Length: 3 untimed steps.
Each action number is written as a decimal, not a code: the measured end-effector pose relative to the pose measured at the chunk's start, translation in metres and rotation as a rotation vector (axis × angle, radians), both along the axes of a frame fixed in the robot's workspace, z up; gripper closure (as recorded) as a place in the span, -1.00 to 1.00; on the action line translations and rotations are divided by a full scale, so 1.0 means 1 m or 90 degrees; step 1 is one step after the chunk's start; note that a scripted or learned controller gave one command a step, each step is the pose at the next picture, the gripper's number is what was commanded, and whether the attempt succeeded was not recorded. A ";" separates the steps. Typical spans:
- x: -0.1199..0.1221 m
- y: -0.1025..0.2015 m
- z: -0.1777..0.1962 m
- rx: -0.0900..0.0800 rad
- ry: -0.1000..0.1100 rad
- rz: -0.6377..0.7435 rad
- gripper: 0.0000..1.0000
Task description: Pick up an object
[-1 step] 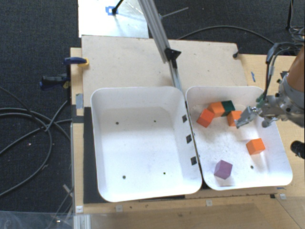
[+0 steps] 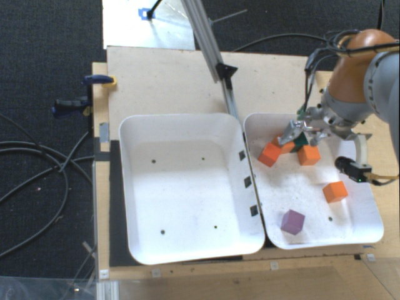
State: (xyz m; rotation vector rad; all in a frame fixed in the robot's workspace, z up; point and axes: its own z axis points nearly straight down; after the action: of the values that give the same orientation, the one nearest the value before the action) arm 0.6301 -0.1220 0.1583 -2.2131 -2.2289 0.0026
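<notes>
Nearest to us, at the front of the right bin, we see a purple cube lying alone on the white floor, near the wall shared with the left bin. A little further back and to the right sits an orange cube, well apart from the purple one. Beyond it, toward the far part of the same bin, we find a cluster: an orange block lies tilted near the dividing wall, a second orange block rests just to its right, and a dark green piece shows between and slightly behind them, partly covered by the tool.

The gripper hangs low over this cluster, directly above the green piece and just beside the two orange blocks. We cannot tell from this angle how its jaws stand, and we see nothing clearly caught between them. Behind it, the grey arm with its orange band reaches in from the right.

Further back, a bare wooden board carries both bins, a metal rod slants across it, and a blue clamp grips its left edge.
</notes>
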 end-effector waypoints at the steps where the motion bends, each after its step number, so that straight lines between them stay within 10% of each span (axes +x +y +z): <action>1: 0.052 0.007 -0.044 -0.001 -0.011 -0.002 -1.00; 3: 0.029 0.013 -0.051 -0.005 -0.018 0.000 -1.00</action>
State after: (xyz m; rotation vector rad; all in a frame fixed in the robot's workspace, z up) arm 0.6589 -0.1091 0.1075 -2.2312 -2.2463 -0.0206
